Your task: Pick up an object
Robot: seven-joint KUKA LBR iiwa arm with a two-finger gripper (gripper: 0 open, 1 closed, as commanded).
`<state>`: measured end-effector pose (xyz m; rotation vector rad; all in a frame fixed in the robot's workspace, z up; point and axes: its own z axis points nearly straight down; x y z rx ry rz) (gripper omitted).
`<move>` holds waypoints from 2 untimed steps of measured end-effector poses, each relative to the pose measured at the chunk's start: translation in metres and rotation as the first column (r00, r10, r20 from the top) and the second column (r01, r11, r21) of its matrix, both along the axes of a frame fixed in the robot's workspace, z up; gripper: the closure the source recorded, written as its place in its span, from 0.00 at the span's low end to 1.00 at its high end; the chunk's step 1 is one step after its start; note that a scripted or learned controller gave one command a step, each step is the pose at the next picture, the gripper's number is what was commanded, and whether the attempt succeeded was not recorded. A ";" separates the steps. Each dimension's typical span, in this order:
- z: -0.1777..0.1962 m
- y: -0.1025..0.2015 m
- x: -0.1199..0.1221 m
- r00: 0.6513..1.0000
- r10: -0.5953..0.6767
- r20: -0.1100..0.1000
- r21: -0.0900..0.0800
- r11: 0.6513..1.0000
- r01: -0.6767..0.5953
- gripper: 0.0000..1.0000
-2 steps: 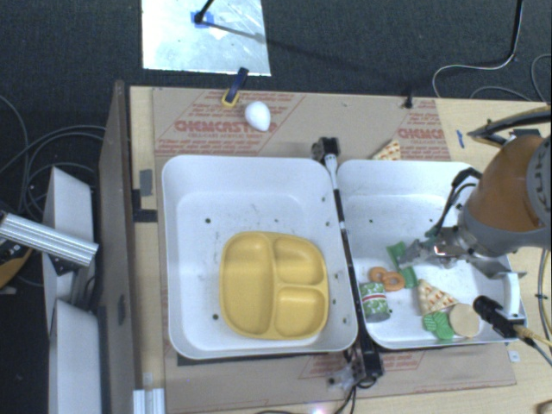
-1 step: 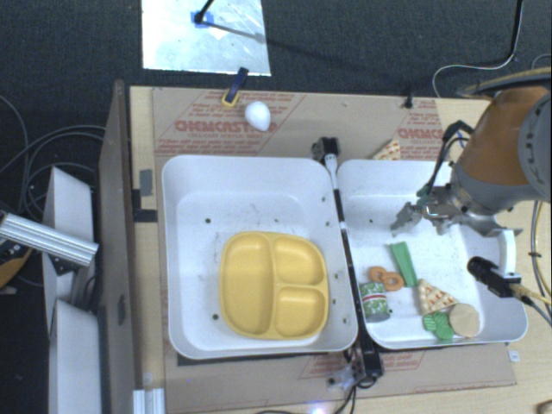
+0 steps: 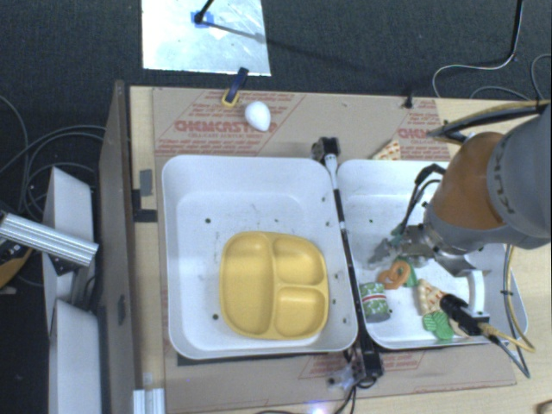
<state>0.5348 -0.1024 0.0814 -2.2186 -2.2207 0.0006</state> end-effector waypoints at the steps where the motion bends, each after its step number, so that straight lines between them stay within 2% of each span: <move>1: 0.003 -0.007 -0.019 1.000 -0.001 0.000 -0.001 1.000 0.001 0.00; 2: 0.014 -0.006 -0.016 1.000 0.002 0.006 -0.001 1.000 -0.002 1.00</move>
